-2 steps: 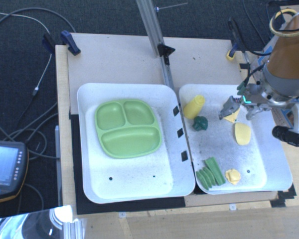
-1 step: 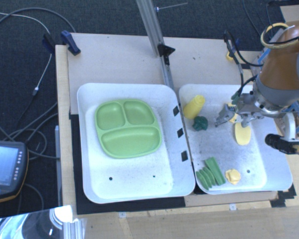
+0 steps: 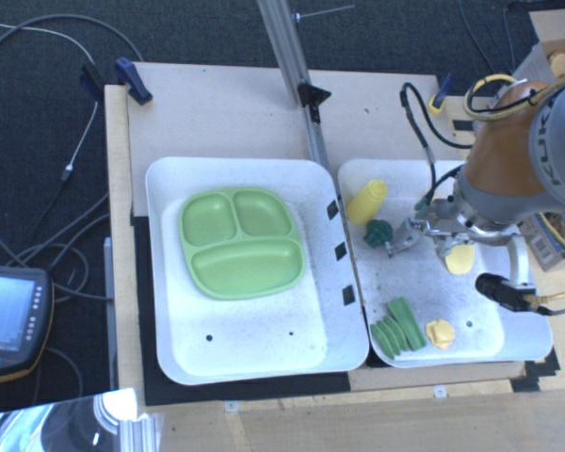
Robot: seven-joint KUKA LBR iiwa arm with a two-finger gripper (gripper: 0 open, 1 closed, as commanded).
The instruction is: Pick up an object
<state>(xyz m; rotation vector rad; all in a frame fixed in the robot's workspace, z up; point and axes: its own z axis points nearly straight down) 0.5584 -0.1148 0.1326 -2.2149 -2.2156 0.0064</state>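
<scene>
- Arm reaching in from the right, grey with orange band, wrist low over the right bin.
- Gripper pointing toward the bin's left side, tip just beside the dark green object; contact between them cannot be told.
- Fingers: state cannot be told at this resolution; nothing seen between them.
- Dark green object lying in the upper left part of the right bin, just below the yellow cylinder.
- Yellow cylinder tilted, resting near the bin's upper left corner, close to the divider between the bins.
- Pale yellow piece lying mid-bin, directly under the wrist, partly covered by it.
- Light green ridged item at the bin's lower left, touching or nearly touching the front wall.
- Small yellow object just right of the ridged item, near the front wall.
- Left bin carrying a green divided plate, three compartments, set in the upper half of the bin.
- Both bins side by side on the table.
- Metal pole slanting down from the top toward the gap between the bins.
- Screen device on the dark floor at the left, cables around it.
</scene>
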